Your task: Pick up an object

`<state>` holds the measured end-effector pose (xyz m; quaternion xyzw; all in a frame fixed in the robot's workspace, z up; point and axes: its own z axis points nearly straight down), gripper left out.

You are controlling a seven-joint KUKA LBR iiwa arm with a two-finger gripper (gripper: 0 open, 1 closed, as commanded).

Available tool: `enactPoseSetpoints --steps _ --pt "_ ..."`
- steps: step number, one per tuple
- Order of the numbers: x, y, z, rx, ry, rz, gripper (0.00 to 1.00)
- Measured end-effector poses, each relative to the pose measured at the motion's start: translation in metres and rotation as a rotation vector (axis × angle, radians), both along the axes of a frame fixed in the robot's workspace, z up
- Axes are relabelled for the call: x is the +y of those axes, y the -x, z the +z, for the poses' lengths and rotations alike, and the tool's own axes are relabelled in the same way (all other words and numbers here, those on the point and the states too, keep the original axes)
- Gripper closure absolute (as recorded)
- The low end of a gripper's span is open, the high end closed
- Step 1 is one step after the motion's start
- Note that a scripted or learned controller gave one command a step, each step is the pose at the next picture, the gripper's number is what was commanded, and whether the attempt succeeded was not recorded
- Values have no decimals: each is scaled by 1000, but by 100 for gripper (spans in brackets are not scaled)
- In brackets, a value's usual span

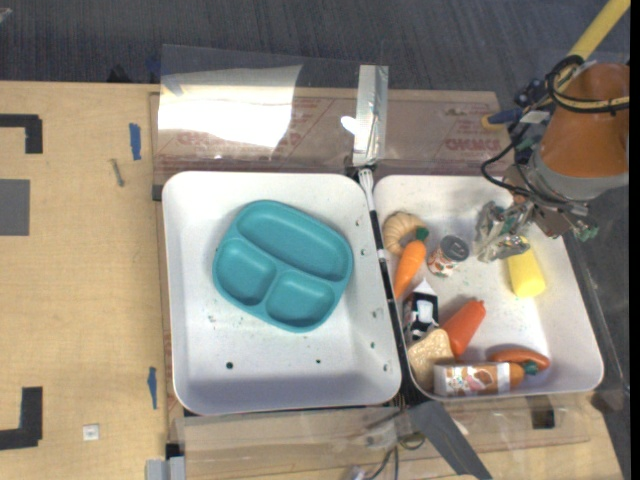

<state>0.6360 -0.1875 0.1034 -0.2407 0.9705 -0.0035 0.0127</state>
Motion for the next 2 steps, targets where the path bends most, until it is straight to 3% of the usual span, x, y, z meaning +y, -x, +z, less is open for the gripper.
enactPoseSetpoints --steps 1,2 --pt "42 -34 -14 13 4 204 100" --pt "89 -34 -14 16 1 162 100"
